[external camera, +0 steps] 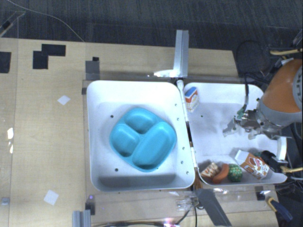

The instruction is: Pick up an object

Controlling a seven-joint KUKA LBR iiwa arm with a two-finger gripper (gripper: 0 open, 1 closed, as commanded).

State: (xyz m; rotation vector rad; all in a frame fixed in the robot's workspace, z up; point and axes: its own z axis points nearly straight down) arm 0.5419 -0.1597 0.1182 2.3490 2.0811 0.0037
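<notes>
I am reaching in from the right, my grey arm with its orange band (284,86) hanging over the right-hand shallow white bin (213,126). My hand (240,126) is hovering above bare white floor in the middle of that bin; its metal tips are pointing left, and I cannot tell how they are set. Nothing is showing between them.

The things to pick are lying below and beside my hand, along the bin's near edge. Closest, just below and to the right, a small carton with a red and white printed label (254,165) is lying tilted. Left of it, a green knobbly toy (235,173), a red-brown rounded piece (221,172) and a tan and white lumpy item (210,169) are crowding together, pressed into the bin's lower left corner. Up and to the left of my hand, a small white carton with a blue and red top (191,97) is leaning against the dividing wall.

Between these, open floor is surrounding my hand. Far left, past the wall, a turquoise three-compartment plastic tray (143,138) is sitting in the left-hand white bin (99,126) on the pale wooden counter (42,150).
</notes>
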